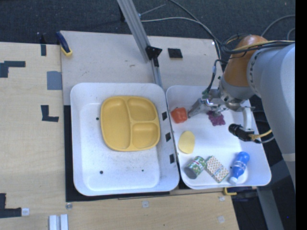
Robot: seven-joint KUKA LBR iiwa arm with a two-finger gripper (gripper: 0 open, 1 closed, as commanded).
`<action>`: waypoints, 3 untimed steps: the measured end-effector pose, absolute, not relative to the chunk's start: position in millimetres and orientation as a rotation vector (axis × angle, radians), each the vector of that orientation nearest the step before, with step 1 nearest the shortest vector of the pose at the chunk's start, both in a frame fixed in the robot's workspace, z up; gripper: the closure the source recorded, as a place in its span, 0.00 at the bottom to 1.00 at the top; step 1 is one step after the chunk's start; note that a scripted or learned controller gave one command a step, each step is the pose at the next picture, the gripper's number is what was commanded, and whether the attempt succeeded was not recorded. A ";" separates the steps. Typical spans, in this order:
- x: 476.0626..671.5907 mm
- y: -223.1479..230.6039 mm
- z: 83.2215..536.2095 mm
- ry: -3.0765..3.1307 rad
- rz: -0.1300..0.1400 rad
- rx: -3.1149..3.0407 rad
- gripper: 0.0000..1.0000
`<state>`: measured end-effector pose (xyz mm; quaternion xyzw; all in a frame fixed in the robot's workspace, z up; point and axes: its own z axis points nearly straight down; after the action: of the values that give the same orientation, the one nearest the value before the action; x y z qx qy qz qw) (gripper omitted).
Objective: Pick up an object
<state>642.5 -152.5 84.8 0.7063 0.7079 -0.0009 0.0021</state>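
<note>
The right bin [259,176] holds several small objects. A red-orange object [179,114] lies at its left wall, and a purple object [217,119] lies further right. My gripper [194,110] hangs low over the upper part of this bin, its tip just right of the red-orange object and left of the purple one. Nothing visibly hangs from it. Nearer the front lie a pale yellow lemon-like object [186,142], a green can [195,166] on its side, a patterned box [216,168] and a blue bottle [239,166].
The left bin [86,166] holds a yellow divided plate [130,122]. A grey metal post [136,25] slants down to the gap between the bins. The arm's bulky grey and orange body [259,66] covers the right bin's far right corner.
</note>
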 end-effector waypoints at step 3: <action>659.1 -149.4 189.6 2.221 0.004 2.217 1.00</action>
<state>659.1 -149.4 189.6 0.7064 0.7078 0.0012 0.0017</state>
